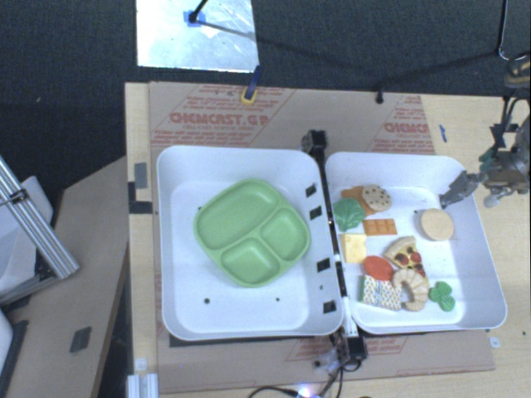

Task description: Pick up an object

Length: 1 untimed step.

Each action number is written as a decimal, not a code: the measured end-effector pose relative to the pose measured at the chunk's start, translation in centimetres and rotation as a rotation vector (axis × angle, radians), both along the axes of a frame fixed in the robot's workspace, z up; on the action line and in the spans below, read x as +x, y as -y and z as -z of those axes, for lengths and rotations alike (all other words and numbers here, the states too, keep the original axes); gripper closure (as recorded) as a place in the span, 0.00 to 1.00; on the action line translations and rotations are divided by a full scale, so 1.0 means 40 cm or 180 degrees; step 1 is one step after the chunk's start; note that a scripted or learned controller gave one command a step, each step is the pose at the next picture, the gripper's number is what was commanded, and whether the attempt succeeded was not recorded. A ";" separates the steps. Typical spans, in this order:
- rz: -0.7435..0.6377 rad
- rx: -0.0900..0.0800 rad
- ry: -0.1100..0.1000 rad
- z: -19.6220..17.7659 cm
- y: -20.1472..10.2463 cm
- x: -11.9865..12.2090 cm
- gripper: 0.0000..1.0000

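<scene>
white right bin [477, 247] of toy food, jaws [455, 191] above its rim, spread impossible to tell

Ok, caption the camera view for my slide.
Gripper poised over right bin of toy food near a round cracker; green divided plate fills left bin.
</scene>
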State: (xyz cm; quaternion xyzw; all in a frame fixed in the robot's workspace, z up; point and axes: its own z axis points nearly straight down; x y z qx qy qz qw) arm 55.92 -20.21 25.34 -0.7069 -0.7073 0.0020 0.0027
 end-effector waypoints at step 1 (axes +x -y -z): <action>-0.0009 -0.0006 0.0026 -0.014 -0.003 0.003 0.00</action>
